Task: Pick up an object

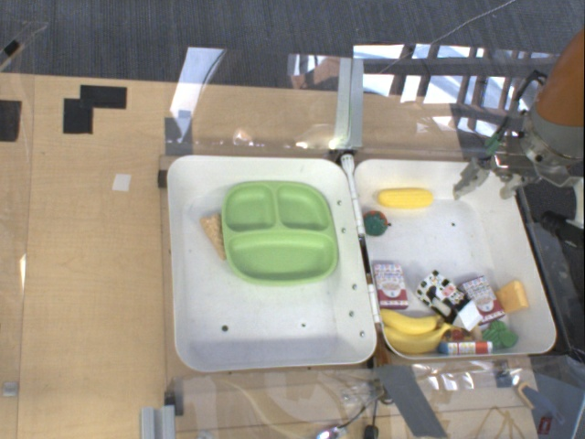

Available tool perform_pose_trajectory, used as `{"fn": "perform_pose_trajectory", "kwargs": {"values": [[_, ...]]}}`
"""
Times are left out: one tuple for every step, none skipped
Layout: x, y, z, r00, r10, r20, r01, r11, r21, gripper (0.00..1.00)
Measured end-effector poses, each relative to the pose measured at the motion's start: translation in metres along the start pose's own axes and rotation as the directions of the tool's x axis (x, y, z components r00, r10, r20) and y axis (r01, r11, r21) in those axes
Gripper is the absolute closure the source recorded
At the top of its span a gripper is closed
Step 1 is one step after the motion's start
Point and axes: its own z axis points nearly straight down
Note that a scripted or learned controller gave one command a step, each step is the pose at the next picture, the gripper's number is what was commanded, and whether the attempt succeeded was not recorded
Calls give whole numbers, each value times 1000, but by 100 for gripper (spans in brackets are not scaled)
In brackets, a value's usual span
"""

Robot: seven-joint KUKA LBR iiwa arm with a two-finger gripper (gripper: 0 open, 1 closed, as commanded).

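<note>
The arm (pixel 559 108) reaches in at three o'clock, orange band uppermost. Its gripper (pixel 487 183) hangs low, jaws spread apart.

At 3 o'clock the arm (pixel 559 108) is cut off by the edge, and the green plate (pixel 278 231) partly hides a cracker (pixel 213 235).
</note>
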Motion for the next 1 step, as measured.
{"fn": "perform_pose_trajectory", "kwargs": {"values": [[11,-90,100,1000,-4,-1,4,1000,3,0]]}}
